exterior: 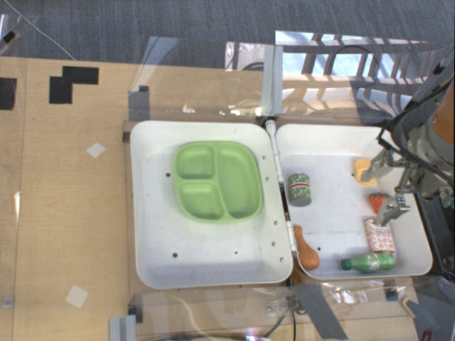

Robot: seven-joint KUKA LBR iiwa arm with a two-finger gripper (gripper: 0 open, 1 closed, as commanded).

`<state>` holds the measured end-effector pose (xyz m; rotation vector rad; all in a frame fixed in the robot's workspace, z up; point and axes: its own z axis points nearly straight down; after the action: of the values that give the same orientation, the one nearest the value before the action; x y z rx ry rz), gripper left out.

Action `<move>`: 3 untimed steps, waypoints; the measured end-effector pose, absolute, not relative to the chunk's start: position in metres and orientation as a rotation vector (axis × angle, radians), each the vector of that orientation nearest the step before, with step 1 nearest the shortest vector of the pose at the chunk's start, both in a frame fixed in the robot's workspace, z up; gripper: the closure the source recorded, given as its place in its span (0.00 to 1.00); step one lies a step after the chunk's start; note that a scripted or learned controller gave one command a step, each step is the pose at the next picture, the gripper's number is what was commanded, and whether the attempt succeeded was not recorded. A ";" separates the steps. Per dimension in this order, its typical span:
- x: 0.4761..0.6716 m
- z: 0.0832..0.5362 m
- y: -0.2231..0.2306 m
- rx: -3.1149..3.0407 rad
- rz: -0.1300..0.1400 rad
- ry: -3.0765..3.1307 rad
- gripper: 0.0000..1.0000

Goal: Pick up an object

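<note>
From the camera above, the bench (64, 212) carries two white bins side by side. The left bin (153, 254) holds a light green tray (217, 181) with three compartments, lying flat near its middle.

The right bin (334, 183) holds the loose things. A small can (299, 189), green with a grey top and a red patch on its label, stands at about 9 o'clock in the bin. An orange-brown, pear-shaped piece (306, 250) lies at 7 o'clock against the dividing wall. A green bottle (368, 263) with a white label band lies on its side at 5 o'clock, along the near wall. Just above it a red and white packet (380, 236) lies flat. A yellow piece (364, 169) sits at 2 o'clock, and a small orange-red piece (377, 202) sits at 3 o'clock.

The arm reaches in from 3 o'clock. The claw (389, 187) hangs over the bin's right side, its fingers spread wide: one finger (379, 163) tips toward the yellow piece, the other reaches down beside the orange-red piece. Nothing sits between them.
</note>
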<state>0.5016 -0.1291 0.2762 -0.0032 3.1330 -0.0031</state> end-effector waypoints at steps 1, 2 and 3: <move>0.492 0.197 -0.173 0.169 -0.001 3.134 0.00; 0.491 0.098 -0.171 0.280 -0.004 3.115 0.00; 0.493 0.109 -0.169 0.268 -0.005 3.112 1.00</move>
<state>0.4934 -0.1692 0.1085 0.2683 3.1122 -0.0047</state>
